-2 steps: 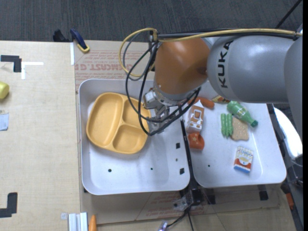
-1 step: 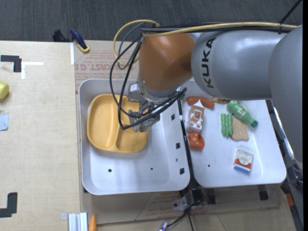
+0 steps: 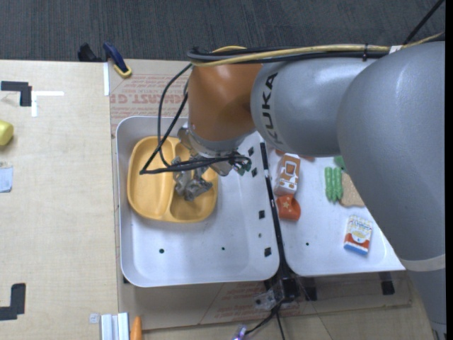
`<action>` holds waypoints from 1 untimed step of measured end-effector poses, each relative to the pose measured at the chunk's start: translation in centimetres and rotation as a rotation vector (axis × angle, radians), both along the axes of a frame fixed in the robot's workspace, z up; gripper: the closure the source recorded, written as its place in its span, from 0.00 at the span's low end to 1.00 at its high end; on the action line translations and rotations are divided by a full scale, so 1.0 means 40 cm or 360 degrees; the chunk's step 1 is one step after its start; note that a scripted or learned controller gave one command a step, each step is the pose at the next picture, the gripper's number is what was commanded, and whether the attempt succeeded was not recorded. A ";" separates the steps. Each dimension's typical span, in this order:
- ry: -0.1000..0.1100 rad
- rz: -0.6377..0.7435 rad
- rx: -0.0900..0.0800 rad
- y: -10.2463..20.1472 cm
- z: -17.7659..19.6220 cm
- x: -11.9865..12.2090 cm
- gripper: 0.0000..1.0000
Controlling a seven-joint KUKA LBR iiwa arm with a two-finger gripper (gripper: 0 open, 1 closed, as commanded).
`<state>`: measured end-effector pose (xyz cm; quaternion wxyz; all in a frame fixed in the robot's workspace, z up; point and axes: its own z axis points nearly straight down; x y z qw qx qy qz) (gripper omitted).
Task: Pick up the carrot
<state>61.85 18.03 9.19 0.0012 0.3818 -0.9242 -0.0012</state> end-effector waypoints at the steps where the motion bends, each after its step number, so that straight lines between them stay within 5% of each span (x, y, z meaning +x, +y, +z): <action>1: -0.0008 -0.0005 0.0005 0.001 0.026 0.004 1.00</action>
